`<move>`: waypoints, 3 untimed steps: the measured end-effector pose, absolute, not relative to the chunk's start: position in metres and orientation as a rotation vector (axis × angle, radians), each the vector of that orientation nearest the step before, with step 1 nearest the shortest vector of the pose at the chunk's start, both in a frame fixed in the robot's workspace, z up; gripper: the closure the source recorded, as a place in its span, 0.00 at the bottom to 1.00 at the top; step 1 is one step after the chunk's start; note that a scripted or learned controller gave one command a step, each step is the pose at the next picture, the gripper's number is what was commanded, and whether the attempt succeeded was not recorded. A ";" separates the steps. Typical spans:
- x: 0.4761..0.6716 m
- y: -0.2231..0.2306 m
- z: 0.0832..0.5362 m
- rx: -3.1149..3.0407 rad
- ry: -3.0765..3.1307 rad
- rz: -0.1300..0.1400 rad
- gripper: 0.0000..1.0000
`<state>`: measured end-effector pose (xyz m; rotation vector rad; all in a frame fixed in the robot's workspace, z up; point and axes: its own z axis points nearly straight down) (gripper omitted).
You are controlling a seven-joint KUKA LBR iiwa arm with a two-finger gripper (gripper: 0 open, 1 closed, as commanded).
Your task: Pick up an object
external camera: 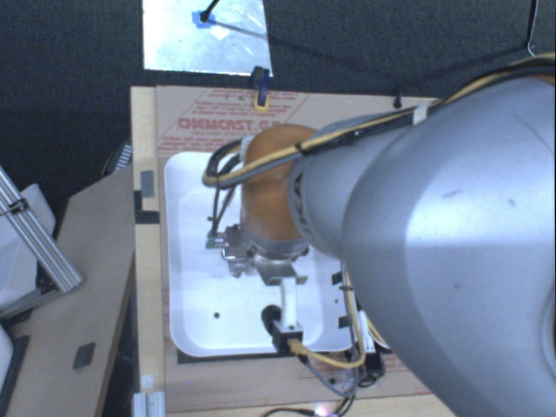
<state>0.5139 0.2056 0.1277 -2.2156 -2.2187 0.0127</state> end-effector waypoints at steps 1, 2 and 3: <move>0.536 0.237 0.272 -2.217 -2.234 -0.027 1.00; 0.484 0.234 0.179 -2.216 -2.218 0.016 1.00; 0.490 0.235 0.318 -2.219 -2.230 -0.024 1.00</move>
